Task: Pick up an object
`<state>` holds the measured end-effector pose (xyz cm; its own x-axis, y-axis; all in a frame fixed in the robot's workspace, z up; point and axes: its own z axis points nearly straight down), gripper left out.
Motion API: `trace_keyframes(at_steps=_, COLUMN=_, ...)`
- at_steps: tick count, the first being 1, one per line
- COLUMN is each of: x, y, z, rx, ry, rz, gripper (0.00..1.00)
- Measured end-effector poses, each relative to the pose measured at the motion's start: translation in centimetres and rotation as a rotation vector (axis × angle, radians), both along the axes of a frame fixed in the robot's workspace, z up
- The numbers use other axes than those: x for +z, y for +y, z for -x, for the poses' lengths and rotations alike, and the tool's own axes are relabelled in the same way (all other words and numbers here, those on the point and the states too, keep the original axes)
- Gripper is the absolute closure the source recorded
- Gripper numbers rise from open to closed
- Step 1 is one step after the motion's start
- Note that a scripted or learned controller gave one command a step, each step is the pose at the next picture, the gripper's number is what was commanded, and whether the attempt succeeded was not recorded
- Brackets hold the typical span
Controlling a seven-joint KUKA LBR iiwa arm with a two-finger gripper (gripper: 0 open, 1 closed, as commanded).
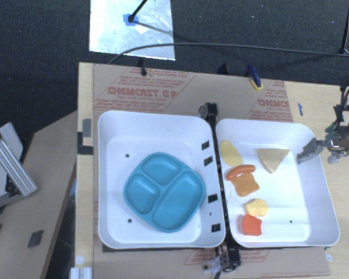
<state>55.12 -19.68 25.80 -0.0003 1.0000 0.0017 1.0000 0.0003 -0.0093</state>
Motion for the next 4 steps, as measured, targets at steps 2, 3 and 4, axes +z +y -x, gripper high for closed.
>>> trace_keyframes(at_steps=2, x=-3.5, y=0.3, z=-0.4, rx=0.002, ry=-0.008, rz=0.002, gripper=0.00)
trace_keyframes(at_steps=3, x=-9.8, y=0.1, z=-0.4, rx=0.001, ry=-0.007, rz=0.001, gripper=0.00)
trace_keyframes(at_steps=4, x=-14.0, y=0.1, z=0.1, rx=0.001, ry=-0.008, rz=0.001, gripper=0.00)
